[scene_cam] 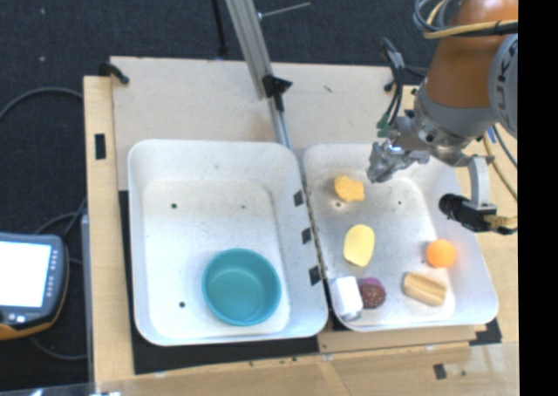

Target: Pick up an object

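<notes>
In the right bin [462, 298] lie a small yellow block [350, 189] at the back left, a pale yellow oval piece [359, 245] in the middle, an orange ball [441, 253], a tan wooden block [425, 289], a dark maroon ball [373, 293] and a white cylinder [348, 297] at the front left. My gripper [381, 167] hangs above the bin's back part, just right of the yellow block, with nothing seen between its fingers.
The left bin [148, 167] holds a teal bowl [242, 286] near its front. A slanted metal pole [248, 28] rises behind the bins. A handheld screen [26, 283] lies off the bench at the left.
</notes>
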### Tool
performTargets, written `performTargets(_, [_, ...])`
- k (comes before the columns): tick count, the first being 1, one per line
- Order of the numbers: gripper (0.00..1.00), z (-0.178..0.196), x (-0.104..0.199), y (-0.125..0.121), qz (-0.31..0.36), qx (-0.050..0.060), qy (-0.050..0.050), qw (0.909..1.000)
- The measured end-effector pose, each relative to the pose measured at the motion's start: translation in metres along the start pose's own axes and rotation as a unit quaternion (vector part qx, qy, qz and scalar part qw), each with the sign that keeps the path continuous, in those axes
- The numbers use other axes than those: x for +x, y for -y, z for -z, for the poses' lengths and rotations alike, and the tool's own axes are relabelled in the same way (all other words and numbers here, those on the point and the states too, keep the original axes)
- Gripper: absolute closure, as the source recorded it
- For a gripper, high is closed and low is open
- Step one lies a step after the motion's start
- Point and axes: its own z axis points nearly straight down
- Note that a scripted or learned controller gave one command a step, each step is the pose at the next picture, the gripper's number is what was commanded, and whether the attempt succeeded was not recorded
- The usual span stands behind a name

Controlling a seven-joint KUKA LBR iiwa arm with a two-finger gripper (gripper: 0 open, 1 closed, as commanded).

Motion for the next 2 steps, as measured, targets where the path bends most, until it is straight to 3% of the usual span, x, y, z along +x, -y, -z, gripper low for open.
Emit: performTargets(2, [1.0,-0.009,0.095,0.03,0.0,0.001,0.0,1.0])
